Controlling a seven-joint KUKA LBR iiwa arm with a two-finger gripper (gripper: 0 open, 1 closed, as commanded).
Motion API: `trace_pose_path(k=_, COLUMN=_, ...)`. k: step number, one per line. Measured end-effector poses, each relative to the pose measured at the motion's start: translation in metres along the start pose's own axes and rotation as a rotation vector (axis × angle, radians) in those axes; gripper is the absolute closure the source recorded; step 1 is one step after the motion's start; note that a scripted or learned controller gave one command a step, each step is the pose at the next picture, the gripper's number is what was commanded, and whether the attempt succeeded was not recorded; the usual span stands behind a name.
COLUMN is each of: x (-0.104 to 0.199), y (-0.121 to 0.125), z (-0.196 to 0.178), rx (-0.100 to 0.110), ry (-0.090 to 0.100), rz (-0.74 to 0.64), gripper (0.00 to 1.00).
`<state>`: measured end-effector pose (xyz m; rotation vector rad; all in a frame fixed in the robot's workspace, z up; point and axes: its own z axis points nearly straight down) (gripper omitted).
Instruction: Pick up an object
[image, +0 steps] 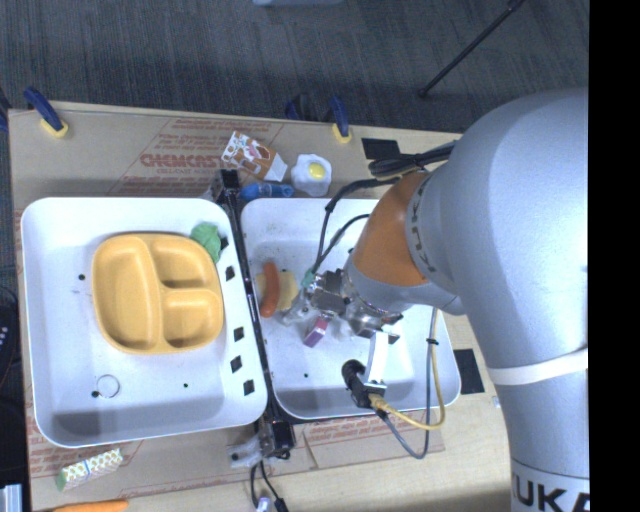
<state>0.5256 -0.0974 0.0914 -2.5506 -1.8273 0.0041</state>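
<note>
My gripper (312, 305) hangs low in the right bin (420, 385), near its left half, below the arm's orange band (385, 245). An orange sausage-shaped piece (268, 286) lies just left of it, beside a pale yellow piece (288, 288). A small purple object (315, 334) sits right under the gripper's tip, partly hidden by it. Whether it is touching the gripper, I cannot tell.
The left bin (50, 300) holds a yellow divided plate (155, 292) with a green item (208, 238) at its upper right corner. Behind the bins lie a printed packet (245, 154), a blue item (266, 190) and a yellow-white toy (312, 174). A black-and-yellow cable (400, 415) trails over the right bin's front rim.
</note>
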Motion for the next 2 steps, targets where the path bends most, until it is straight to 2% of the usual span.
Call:
trace_pose_path(k=1, x=0.001, y=0.0, z=-0.01, rx=0.004, ry=0.001, rz=-0.003, gripper=1.0)
trace_pose_path(k=2, x=0.007, y=-0.048, z=-0.144, rx=-0.002, ry=0.001, rz=0.136, gripper=1.0)
